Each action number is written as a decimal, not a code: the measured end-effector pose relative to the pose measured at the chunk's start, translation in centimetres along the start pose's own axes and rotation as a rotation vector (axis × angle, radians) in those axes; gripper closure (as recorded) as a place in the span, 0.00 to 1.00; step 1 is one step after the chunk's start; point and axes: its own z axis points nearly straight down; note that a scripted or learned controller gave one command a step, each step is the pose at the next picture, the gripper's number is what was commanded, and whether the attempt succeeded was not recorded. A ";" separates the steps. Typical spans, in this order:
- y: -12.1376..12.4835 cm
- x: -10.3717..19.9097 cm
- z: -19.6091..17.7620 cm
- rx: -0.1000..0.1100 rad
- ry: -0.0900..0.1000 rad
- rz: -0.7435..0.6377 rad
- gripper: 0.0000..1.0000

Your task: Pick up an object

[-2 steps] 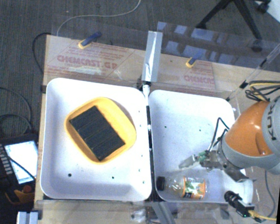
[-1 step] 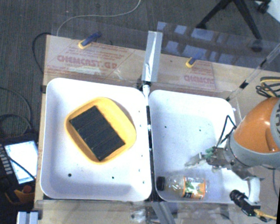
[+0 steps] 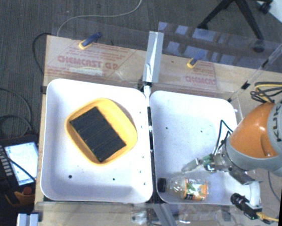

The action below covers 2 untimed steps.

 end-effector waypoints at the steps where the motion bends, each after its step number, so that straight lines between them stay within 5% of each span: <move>1: 0.4 0.1 -1.1 -0.010 -0.001 -0.002 1.00; 2: 0.4 0.1 -1.1 -0.009 -0.001 -0.002 0.00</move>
